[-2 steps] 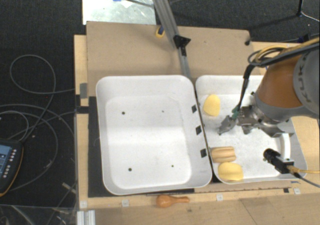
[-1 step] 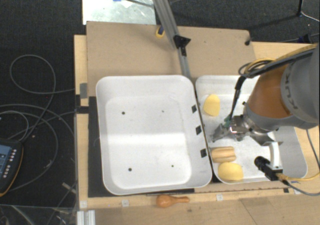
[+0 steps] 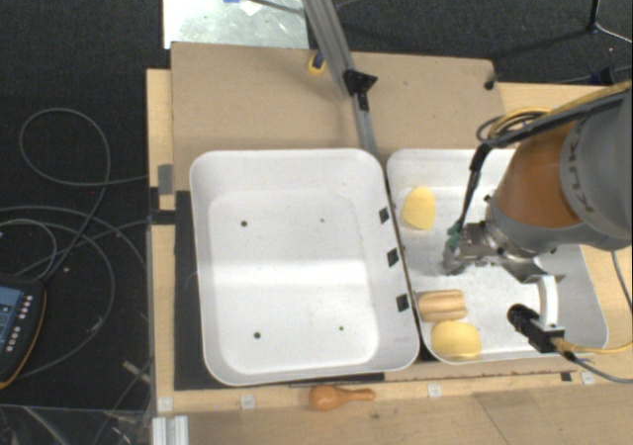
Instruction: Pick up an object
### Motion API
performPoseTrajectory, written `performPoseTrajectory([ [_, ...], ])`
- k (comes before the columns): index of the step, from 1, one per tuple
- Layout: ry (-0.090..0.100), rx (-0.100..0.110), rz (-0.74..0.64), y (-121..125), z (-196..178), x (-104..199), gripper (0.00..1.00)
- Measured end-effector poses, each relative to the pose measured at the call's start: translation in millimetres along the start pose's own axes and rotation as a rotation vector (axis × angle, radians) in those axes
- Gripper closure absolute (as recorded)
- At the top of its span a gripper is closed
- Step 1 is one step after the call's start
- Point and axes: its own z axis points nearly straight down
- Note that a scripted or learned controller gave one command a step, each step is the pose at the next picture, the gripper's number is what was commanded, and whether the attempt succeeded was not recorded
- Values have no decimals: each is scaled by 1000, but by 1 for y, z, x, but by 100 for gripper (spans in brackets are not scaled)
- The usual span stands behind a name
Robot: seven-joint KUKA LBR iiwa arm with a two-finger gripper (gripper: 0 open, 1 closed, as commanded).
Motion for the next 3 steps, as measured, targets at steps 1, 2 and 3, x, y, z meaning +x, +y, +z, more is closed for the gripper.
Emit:
performPoseTrajectory([
  [1, -1, -6, -8, 4, -63, 4, 100],
  [2, -2, -7, -7, 6, -117, 4, 100],
  [3, -1, 2, -5, 6, -98, 4, 100],
])
